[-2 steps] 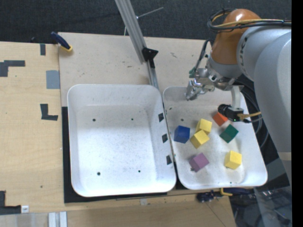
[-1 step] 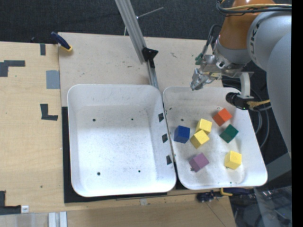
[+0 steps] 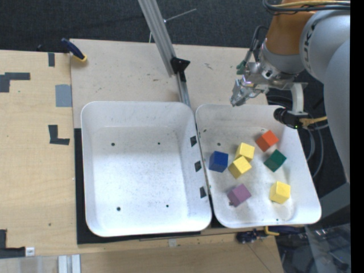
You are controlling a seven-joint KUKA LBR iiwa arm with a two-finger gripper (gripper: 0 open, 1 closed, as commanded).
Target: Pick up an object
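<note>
Can't resolve the gripper (image 3: 240,97) fingers from my feed, too small and blurred against the arm (image 3: 318,33). Arm is cut off by the top and right edges. Clamp (image 3: 253,235) under the right bin's (image 3: 307,209) front rim is mostly hidden.

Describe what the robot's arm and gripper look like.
The arm is bulky and rounded with smooth grey casing and a glossy orange band above the wrist. Thin cables loop around the band. The gripper is small, metallic grey, and narrows toward its tip.
</note>
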